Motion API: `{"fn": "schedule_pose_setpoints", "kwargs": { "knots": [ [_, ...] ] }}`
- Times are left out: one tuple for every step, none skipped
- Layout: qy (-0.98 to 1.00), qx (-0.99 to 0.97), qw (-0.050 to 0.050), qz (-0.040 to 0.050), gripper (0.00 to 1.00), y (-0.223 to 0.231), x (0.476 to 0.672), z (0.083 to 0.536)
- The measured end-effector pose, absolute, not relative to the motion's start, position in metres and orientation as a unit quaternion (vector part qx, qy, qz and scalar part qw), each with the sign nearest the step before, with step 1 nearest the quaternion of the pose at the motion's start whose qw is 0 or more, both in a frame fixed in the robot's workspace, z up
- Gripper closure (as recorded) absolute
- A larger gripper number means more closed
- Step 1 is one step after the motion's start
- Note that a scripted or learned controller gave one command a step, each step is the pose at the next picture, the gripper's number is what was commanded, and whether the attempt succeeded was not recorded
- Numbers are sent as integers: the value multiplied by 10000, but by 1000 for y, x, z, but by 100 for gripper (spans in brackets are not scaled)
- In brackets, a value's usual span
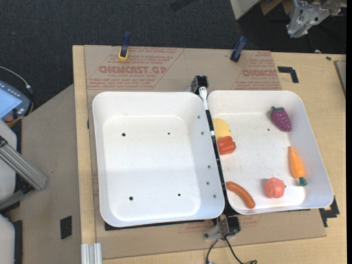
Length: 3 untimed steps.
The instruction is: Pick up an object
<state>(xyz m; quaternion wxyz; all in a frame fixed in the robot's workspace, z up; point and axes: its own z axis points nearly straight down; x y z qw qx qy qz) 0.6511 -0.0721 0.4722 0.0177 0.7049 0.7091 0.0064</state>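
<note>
Bench board (165,59): brown sheet, printed lettering along the far edge, held by a yellow-tipped clamp (124,51) and a blue clamp (238,48).

Left bin (104,147): shallow, white, four small dark holes in its floor. No pieces lie on it.

Right bin (313,164): same make, butted against the left bin along a dark seam. All the loose pieces are here.

Arm and gripper (300,26): seen at the top right corner, well apart from the bins and beyond the far edge of the board. Metallic parts show, but at this distance I cannot tell whether the fingers are spread or closed, and nothing is seen between them.

Pieces, larger to smaller as they look from here:
- Sausage (240,194), orange-brown, near front left of the right bin, lying on a slant.
- Carrot (296,164), by the right wall, long axis running near to far.
- Yellow piece (221,127), against the seam.
- Grapes (280,118), purple, far right corner.
- Pink round fruit (274,187), front, between sausage and carrot.
- Red piece (226,145), touching the yellow one.

Bearing for the pick, by my reckoning: every candidate lies nearer me and leftward of the gripper. The grapes are closest to it. The carrot would want fingers closing across its width.
</note>
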Motion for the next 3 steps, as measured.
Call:
{"fn": "schedule_pose_setpoints", "kwargs": {
  "knots": [
    [7094, 7045, 204, 75, 100, -72, 652, 483],
    [7097, 7041, 233, 87, 100, -71, 653, 494],
    [7099, 7037, 262, 98, 100, -71, 653, 505]
  ]
}}
